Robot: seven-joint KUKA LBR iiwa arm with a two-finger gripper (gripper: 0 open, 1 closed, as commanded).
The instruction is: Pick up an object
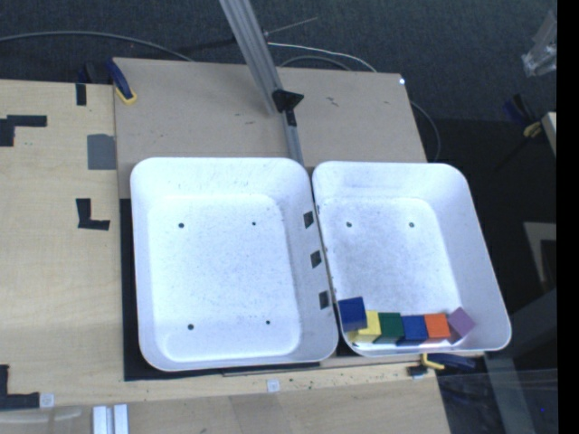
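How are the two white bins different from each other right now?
The right bin has a row of small coloured blocks along its near edge: blue, yellow, green, blue, orange and purple. The left bin shows just its speckled white floor with a few dark dots. The left bin also looks a little wider in this slanted view. Both are shallow, white, round-cornered, and sit side by side, edges meeting.

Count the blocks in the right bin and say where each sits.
6, in a row along the near wall of the right bin: blue, yellow, green, blue, orange, purple. More could hide beneath.
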